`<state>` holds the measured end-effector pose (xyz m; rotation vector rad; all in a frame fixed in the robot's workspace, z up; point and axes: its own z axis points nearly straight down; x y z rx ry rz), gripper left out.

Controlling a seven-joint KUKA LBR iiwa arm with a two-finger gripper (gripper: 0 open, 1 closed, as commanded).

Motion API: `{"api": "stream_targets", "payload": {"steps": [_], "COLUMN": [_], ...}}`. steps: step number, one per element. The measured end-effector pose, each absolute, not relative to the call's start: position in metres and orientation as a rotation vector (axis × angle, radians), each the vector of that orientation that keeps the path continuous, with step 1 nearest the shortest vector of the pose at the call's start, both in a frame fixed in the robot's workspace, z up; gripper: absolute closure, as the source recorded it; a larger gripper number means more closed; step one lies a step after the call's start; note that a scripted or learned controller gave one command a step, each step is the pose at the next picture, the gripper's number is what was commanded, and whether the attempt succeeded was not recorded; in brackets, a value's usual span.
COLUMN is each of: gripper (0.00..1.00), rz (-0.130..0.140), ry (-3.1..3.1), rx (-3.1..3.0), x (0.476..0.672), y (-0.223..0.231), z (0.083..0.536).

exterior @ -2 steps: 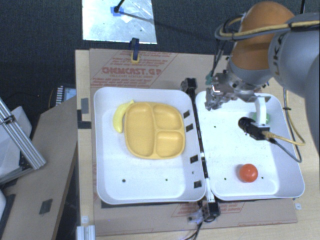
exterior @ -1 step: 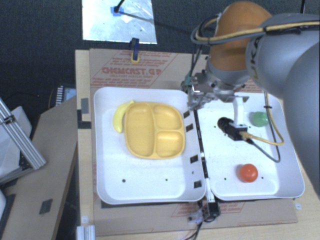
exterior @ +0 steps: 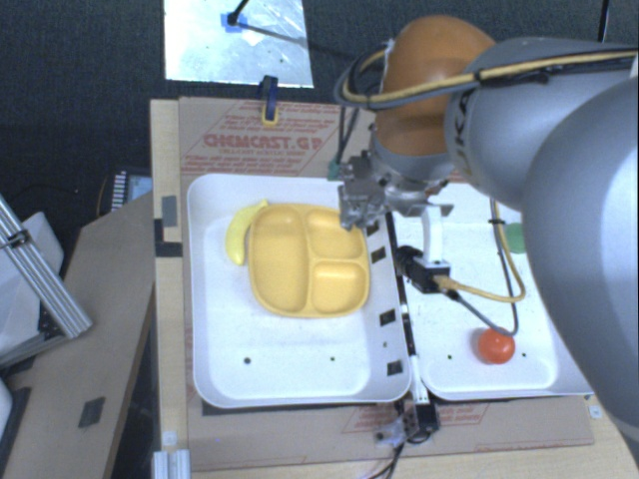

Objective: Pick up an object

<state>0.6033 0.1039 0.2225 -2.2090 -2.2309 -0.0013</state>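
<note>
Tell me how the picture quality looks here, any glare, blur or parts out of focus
Camera view: the arm looms large, soft and out of focus at right; the foil sheet at top glares brightly; the yellow tray in the left bin and the red ball are evenly lit with faint shadows; the gripper looks slightly blurred.

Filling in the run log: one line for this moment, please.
gripper: above yellow plate's far right corner | left bin: plate, banana | right bin: tomato
</note>
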Motion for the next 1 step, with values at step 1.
{"api": "stream_targets", "payload": {"steps": [1], "gripper": [0.00], "rz": [-0.001], "ry": [-2.227], "rx": [-2.216], "x": [0.6040], "y": [0.1005], "z": [0.2232]}}
